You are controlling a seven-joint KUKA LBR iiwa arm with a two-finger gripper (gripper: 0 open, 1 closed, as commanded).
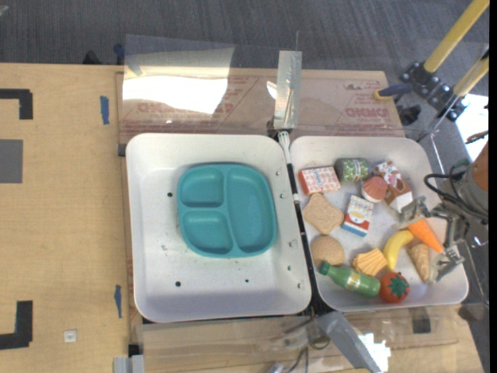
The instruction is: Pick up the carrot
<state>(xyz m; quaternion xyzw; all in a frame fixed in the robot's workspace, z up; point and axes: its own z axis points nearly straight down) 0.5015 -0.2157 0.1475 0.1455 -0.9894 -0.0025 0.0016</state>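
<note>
One carrot (425, 232) lies in the right bin (444, 295), a short orange cone with its broad end toward the bin's far-right side and its tip pointing down toward the near wall, just right of the banana (397, 247) and touching the top of a tan cone-shaped piece (420, 261). The pincer (453, 239) sits at the bin's right rim, right beside the carrot, with thin metal parts above and below the carrot's right flank; I cannot tell from this slant how its jaws stand. Counting the right bin: one banana, one green bottle (351, 278), one red strawberry-like piece (394, 287), one round bun (328, 249), one cracker (322, 213), one ridged yellow chip (371, 262), two small cartons (319, 180), one dark green can (353, 169), and a red-and-white cluster I cannot sort near the far wall. The left bin (147, 231) holds one teal divided plate (227, 209), with bare white floor all around it. The carrot is crowded on its left and lower sides, and the right wall stands close.
</note>
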